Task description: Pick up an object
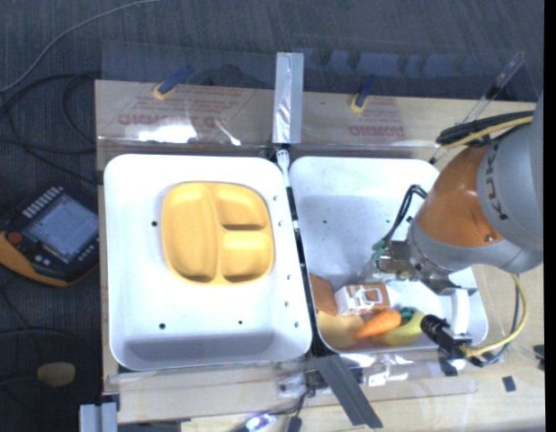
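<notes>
The arm (480, 210) enters from 3 o'clock and is bent down over the right bin (350, 196). The end effector (392, 261) sits low in that bin, directly above the object pile; whether it is spread wide, narrowed, or holding anything cannot be told, since the wrist housing screens it.

Candidate objects lie bunched at the 6 o'clock edge of the right bin: a carrot (379, 324), a banana (404, 330) touching it, a small white carton (361, 297) and a tan rounded piece (325, 297).

Handling judgement: these look like light, rigid plastic toy foods with smooth, slippery skins. The carrot is the most exposed; grip it across its thick middle, square to its long axis. The carton offers flat parallel faces and is the steadier alternative.

The left bin (125, 241) carries a yellow divided tray (217, 232).
</notes>
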`<act>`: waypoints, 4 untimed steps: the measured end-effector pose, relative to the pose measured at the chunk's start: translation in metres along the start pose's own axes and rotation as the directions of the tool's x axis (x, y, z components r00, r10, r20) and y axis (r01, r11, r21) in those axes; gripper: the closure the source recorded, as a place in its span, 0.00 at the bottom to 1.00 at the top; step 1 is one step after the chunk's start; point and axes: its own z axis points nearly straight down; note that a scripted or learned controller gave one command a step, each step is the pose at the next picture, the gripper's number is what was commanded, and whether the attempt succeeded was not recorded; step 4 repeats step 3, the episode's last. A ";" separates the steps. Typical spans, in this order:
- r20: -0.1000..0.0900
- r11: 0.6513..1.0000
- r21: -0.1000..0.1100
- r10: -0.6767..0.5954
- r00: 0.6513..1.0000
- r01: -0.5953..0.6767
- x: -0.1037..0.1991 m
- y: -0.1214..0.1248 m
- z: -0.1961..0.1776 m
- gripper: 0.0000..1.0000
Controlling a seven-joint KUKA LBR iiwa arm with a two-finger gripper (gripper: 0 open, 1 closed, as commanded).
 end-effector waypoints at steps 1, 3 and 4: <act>0.000 0.924 -0.004 0.383 0.924 -0.383 0.008 -0.011 0.008 1.00; 0.008 0.906 0.022 0.422 0.907 -0.422 0.010 -0.004 -0.030 1.00; 0.008 0.906 0.022 0.422 0.907 -0.422 0.010 -0.004 -0.030 1.00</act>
